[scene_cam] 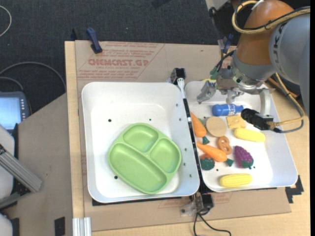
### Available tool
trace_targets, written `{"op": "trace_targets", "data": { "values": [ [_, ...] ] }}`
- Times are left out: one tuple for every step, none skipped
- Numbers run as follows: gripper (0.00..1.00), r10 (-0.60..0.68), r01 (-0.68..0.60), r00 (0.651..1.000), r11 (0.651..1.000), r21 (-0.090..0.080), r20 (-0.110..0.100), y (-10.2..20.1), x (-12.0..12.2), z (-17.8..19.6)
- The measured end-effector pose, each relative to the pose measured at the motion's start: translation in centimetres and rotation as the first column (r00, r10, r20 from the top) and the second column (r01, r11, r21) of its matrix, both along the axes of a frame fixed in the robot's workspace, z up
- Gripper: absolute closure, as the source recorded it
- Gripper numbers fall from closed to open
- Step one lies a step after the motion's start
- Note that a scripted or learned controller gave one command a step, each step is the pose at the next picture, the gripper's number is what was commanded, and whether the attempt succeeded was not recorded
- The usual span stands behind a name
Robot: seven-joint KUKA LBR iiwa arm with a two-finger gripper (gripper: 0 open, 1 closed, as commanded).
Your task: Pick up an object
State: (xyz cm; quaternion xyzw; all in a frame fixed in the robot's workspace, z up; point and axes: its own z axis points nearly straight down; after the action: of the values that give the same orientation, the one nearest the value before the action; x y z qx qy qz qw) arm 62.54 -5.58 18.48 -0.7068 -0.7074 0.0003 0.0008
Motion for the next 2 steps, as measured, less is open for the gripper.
{"op": "trace_targets", "data": {
  "values": [
    [0.00, 0.003, -0.003, 1.000, 1.000, -0.002, 0.026, -3.1, 2.1, -7.8],
    [0.00, -0.001, 0.001, 1.000, 1.000, -0.006, 0.024, -3.8, -1.4, -8.9]
  ]
}}
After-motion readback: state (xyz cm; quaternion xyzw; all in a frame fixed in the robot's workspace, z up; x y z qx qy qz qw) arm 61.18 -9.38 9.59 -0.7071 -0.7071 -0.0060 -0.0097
